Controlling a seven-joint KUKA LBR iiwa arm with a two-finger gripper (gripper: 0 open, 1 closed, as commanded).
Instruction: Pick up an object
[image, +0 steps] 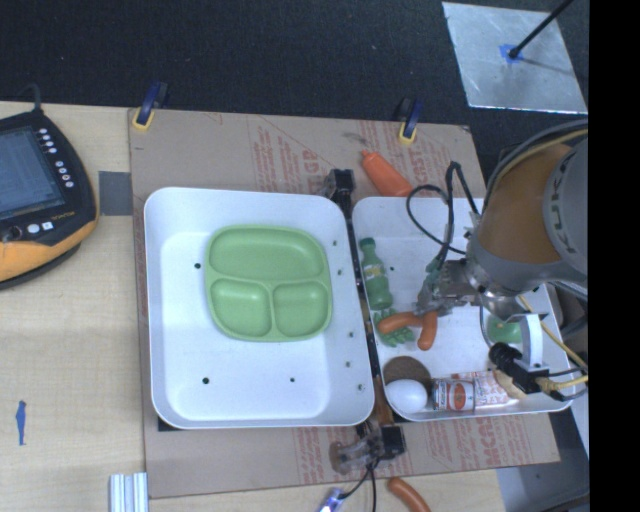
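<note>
Reaching into the right bin (400, 215), we place the gripper (437, 296) just above two orange carrots (408, 322). They lie directly below and slightly left of it, long axes crossing. Whether the gripper is open or closed, we cannot tell.
</note>
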